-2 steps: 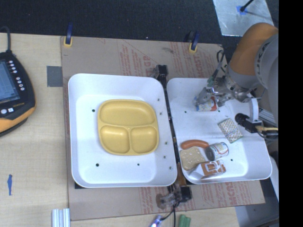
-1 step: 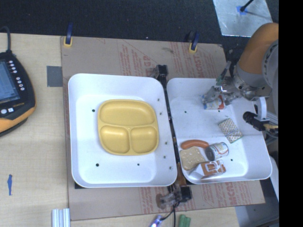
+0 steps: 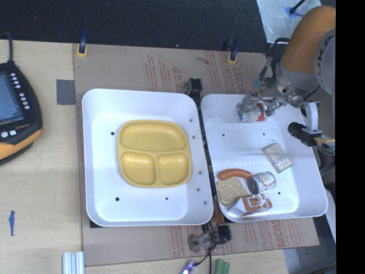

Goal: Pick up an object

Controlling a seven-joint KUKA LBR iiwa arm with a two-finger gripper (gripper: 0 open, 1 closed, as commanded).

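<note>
End effector (image 3: pixel 252 108) over crumpled wrapper (image 3: pixel 251 115), white bin (image 3: pixel 296 205)

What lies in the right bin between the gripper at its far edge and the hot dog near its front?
In the camera view, the stretch between the gripper and the hot dog is bare white floor of the right bin; the patterned packet lies off to the right.

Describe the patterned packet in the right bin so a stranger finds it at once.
Start at the right bin, beside the one with the yellow plate. Along its right side lies a small packet, tilted, apart from the food pile at the front. It alone has a fine checked pattern.
</note>
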